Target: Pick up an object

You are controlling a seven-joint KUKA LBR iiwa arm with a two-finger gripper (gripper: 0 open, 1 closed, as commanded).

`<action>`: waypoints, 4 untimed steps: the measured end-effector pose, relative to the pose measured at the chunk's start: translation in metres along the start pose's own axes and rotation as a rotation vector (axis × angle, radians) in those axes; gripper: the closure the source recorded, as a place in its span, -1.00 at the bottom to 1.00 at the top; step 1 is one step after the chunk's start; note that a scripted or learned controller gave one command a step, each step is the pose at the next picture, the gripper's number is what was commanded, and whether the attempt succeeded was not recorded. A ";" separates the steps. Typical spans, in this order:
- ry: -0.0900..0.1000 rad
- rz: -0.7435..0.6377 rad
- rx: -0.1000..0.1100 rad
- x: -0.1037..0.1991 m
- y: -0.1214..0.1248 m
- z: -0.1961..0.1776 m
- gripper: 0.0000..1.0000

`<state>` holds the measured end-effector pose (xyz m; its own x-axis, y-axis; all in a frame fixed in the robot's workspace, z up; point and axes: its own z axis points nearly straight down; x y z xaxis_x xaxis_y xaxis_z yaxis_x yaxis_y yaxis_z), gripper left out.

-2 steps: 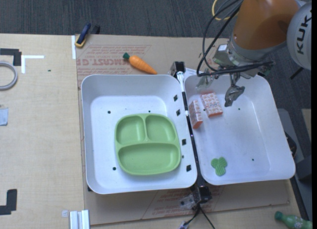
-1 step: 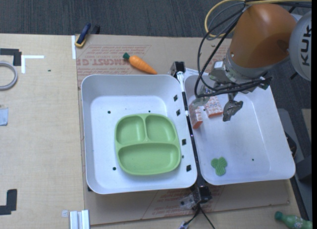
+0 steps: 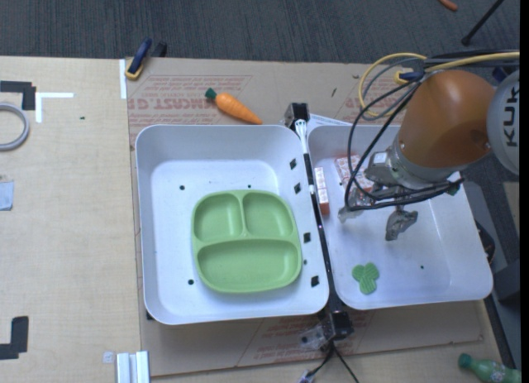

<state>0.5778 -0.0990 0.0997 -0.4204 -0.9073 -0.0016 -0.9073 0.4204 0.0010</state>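
1. Hanging over the right bin (image 3: 463,278), the gripper (image 3: 374,217) has its two fingers spread apart, one fingertip (image 3: 347,211) toward the divider and the other (image 3: 400,226) nearer the bin's middle, with only white bin floor showing between them.
2. Nothing is pinched, so by my reading the pick is not yet made: a grasp and a lift are both left to do.
3. Closest candidates lie in the same bin: a small green object (image 3: 365,277) sits on the floor toward the near edge, apart from the fingers, and a red-and-white packet (image 3: 321,190) lies against the divider wall, just beside the nearer finger.
4. Part of the far half of this bin is covered by the orange band (image 3: 446,118) and the wrist, so anything under them is hidden; a reddish item (image 3: 347,166) peeks out there, too covered to identify.
5. Farther out, the left bin (image 3: 161,208) holds a green divided plate (image 3: 246,240), and a toy carrot (image 3: 234,105) lies on the bench beyond both bins.
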 end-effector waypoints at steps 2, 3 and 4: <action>-0.003 0.003 0.003 -0.001 -0.001 -0.010 -1.00; -0.006 0.006 0.007 -0.002 -0.002 -0.021 1.00; -0.003 0.066 0.005 -0.024 -0.009 -0.151 1.00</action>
